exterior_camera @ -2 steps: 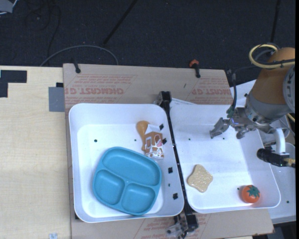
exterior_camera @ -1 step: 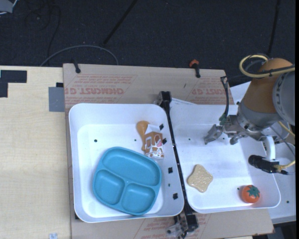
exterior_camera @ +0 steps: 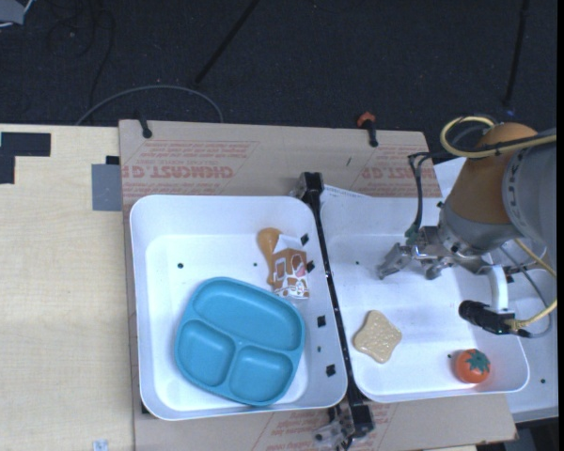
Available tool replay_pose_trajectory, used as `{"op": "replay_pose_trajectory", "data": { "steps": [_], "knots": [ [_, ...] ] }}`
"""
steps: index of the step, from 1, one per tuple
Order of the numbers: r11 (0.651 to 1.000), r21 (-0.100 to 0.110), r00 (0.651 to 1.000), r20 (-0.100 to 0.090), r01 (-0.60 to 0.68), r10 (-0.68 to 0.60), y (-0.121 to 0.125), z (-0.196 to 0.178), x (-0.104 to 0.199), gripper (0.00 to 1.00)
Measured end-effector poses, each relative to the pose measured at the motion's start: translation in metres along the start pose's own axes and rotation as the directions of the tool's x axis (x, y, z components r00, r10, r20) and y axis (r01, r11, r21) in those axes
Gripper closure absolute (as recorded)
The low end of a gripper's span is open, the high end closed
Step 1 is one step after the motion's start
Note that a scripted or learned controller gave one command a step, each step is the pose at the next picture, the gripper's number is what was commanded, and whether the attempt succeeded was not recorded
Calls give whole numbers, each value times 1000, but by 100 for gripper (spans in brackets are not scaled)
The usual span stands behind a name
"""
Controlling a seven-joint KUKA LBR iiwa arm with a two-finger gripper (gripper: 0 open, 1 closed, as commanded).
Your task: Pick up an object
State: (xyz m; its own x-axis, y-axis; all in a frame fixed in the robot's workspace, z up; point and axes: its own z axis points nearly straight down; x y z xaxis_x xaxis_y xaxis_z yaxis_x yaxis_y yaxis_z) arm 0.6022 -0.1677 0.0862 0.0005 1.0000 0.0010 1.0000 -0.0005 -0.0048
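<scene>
Hovering over the right bin [exterior_camera: 423,383], my gripper [exterior_camera: 415,259] hung with fingers spread, gripping nothing. I was in the approach step. A toast slice [exterior_camera: 377,335] lay near, below the gripper; next I needed to descend onto it.

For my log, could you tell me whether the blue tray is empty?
Empty: the blue tray lies flat in the left bin, its compartments bare.

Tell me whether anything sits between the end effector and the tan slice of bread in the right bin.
Nothing visible does. The end effector is over the upper part of the right bin, and the slice of bread lies below it in the image, with bare white bin floor between them. The tomato sits off toward the bin's lower right corner.
</scene>
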Motion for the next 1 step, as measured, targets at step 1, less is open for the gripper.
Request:
{"op": "replay_pose_trajectory", "data": {
  "steps": [1],
  "knots": [
    [1000,0,1000,0,-2,2,0,-11,-1,100]
  ]
}}
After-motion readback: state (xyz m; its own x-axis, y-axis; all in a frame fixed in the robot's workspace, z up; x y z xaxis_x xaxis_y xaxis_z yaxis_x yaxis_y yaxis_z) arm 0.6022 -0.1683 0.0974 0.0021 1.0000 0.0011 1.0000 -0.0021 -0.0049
